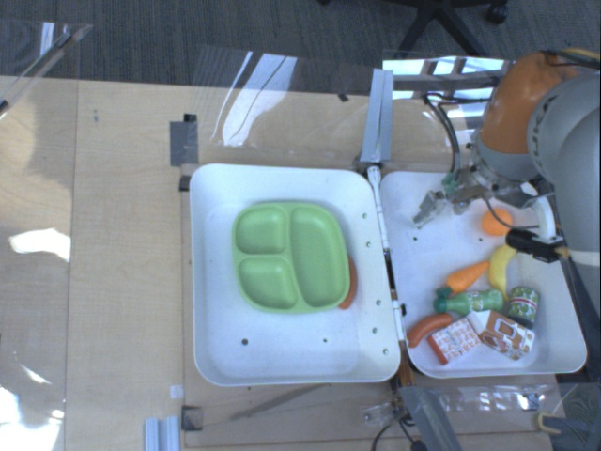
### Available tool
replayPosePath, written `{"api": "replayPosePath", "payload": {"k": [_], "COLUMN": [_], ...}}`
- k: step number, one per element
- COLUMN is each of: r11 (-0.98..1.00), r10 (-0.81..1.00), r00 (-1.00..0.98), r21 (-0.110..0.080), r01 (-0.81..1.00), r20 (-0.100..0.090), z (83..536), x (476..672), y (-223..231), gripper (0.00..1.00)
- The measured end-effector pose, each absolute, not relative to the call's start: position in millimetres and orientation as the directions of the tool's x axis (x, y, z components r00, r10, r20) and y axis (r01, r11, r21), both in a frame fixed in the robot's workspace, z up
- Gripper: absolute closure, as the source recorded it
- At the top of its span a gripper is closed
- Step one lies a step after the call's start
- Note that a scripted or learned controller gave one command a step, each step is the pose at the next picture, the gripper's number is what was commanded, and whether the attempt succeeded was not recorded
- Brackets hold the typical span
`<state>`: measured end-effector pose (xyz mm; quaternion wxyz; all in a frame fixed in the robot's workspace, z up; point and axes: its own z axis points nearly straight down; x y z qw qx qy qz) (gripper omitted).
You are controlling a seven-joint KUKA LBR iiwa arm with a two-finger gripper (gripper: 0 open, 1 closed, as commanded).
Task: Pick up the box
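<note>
Two small cartons lie at the front of the right bin (563, 346): a red and white box (457, 339) and, just to its right, a brown and white box (508, 335). My gripper (427, 210) hangs over the far left part of that bin, well behind both boxes and apart from them. It points down and to the left, and it stands open with nothing between its fingers. The grey arm with its orange band (516, 101) comes in from the upper right.
Around the boxes lie a sausage (428, 326), a green bottle-shaped toy (468, 301), a carrot (467, 275), a banana (502, 265), a can (523, 304) and an orange (496, 221). A green divided plate (289, 256) lies in the left bin (216, 346).
</note>
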<state>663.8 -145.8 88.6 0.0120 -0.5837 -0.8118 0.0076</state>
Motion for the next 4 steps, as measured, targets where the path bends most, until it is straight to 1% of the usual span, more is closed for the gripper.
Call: {"api": "replayPosePath", "payload": {"k": [1, 2, 3, 4], "r11": [0.443, 0.396, 0.289, 0.196], "r10": [0.896, 0.918, 0.957, 0.981], "r00": [-0.443, -0.395, -0.289, -0.196], "r21": [0.007, -0.032, 0.009, 0.004], "r01": [0.896, 0.918, 0.957, 0.981], "r20": [-0.004, 0.019, -0.007, -0.003], "z": [177.1, 85.3, 88.6, 85.5], "x": [593.5, 661.5, 530.3, 639.3], "y": [-98.4, -138.2, -189.7, -204.4], "gripper": [0.00, 0.00, 0.00, 0.00]}}
